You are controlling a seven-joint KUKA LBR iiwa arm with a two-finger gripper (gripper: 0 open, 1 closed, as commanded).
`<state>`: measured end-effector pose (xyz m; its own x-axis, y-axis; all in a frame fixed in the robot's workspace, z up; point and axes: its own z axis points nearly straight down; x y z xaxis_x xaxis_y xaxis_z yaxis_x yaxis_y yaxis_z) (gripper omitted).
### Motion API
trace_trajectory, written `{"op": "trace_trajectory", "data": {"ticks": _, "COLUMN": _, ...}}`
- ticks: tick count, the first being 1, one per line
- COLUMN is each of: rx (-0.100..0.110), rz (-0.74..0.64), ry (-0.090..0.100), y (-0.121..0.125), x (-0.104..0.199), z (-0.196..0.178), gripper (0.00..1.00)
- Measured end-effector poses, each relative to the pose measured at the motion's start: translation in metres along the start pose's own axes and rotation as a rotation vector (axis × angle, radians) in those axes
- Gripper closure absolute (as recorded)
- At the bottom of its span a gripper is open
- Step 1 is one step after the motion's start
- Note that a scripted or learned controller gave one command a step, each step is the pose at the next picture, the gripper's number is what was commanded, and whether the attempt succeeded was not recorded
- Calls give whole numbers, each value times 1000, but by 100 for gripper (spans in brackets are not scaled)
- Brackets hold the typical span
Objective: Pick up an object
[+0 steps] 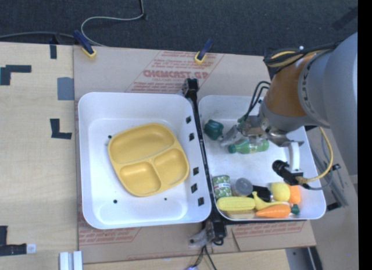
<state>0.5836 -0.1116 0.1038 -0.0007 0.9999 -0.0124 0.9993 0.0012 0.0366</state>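
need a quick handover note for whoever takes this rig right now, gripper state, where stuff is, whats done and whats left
Gripper: low in the right bin, right at a green bottle; whether it grips anything cannot be told.
Right bin contents: dark green block near the divider; along the front edge a small can, a grey round piece, corn, a carrot and a lemon.
Left bin: a yellow divided plate.
Done: arm is down among the objects.
Left: confirm a grip, then lift an object clear.
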Motion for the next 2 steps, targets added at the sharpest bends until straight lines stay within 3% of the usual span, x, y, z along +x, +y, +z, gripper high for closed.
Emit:
{"op": "trace_trajectory", "data": {"ticks": 1, "rx": -7, "rz": 2, "ry": -5, "y": -9, "x": 5, "z": 1, "gripper": 0}}
{"op": "trace_trajectory", "data": {"ticks": 2, "rx": -12, "rz": 3, "ry": -8, "y": -7, "x": 3, "z": -10, "gripper": 100}}
